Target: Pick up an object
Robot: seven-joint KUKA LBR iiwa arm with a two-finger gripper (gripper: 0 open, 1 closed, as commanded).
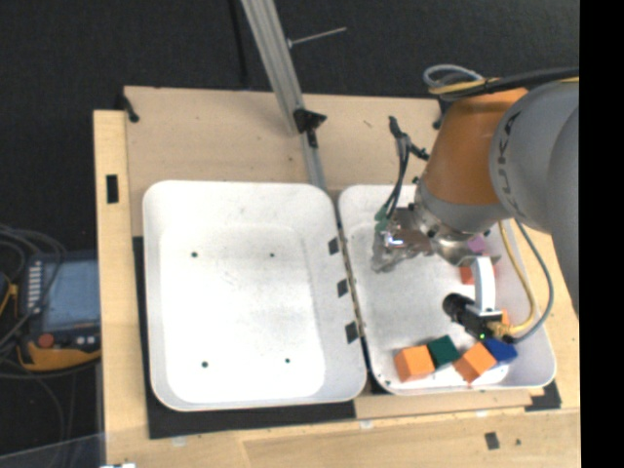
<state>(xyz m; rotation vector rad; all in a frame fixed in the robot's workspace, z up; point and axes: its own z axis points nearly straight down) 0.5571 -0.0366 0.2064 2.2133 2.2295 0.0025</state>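
My gripper point(390, 249) hangs low over the upper left part of the right bin point(409, 291), close to the wall between the two bins. Nothing shows in it. Along that bin's near edge lie an orange block point(414, 361), a green block point(445, 349), a second orange block point(477, 362) and a blue piece point(501, 351). A white and red object point(484, 283) lies to the right of the gripper, and a small pink thing point(479, 247) peeks out from under the wrist. The arm hides the bin's far right part.
The left bin point(244, 291) lies beside the right one, with black clips point(343, 286) on the shared wall. A slanted metal bar point(283, 76) rises behind the bins. The wooden bench point(214, 135) surrounds both.
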